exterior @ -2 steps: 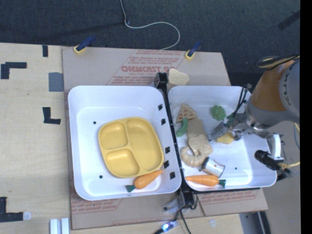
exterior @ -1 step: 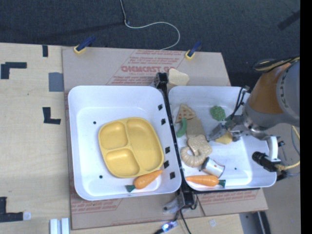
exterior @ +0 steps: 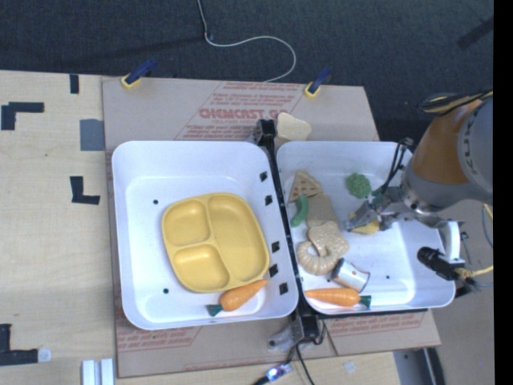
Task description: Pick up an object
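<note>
My gripper (exterior: 367,215) is low in the right bin (exterior: 401,291), near its middle, at the end of the grey arm with the orange band (exterior: 437,155). Right under it lies a small yellow piece (exterior: 368,229), touching or nearly touching it; I cannot see whether it is gripped. A green broccoli floret (exterior: 358,185) sits just behind the gripper. To its left lie a tan wedge (exterior: 304,187), a green pod (exterior: 300,212) and a beige pastry (exterior: 321,248). A small silver can (exterior: 350,276) and an orange carrot (exterior: 333,297) rest near the front wall.
The left bin (exterior: 136,183) holds a yellow divided plate (exterior: 215,241) and a second carrot (exterior: 240,295) at its front. A pale yellow piece (exterior: 293,125) lies on the cardboard behind the bins. A white cable (exterior: 248,42) loops across the dark floor at the back.
</note>
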Controlling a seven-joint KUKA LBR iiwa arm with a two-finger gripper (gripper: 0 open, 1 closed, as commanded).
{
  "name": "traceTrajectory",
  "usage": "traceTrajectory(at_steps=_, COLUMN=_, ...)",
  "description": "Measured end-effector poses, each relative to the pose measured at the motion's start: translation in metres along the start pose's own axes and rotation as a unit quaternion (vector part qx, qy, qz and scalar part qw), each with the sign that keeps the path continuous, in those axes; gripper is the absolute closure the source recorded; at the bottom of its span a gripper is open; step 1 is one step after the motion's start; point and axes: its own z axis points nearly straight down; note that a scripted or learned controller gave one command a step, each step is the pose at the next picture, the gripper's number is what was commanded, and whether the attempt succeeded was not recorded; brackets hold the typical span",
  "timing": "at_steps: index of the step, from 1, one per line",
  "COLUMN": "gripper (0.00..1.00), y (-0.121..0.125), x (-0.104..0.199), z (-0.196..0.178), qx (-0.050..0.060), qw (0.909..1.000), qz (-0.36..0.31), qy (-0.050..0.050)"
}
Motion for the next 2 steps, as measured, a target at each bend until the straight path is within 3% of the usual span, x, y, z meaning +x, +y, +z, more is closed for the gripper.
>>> traceTrajectory(at_steps=2, gripper=1.0, y=-0.012, x=0.001, z=-0.117, qx=-0.002, qw=1.0, qz=0.001, qy=0.0)
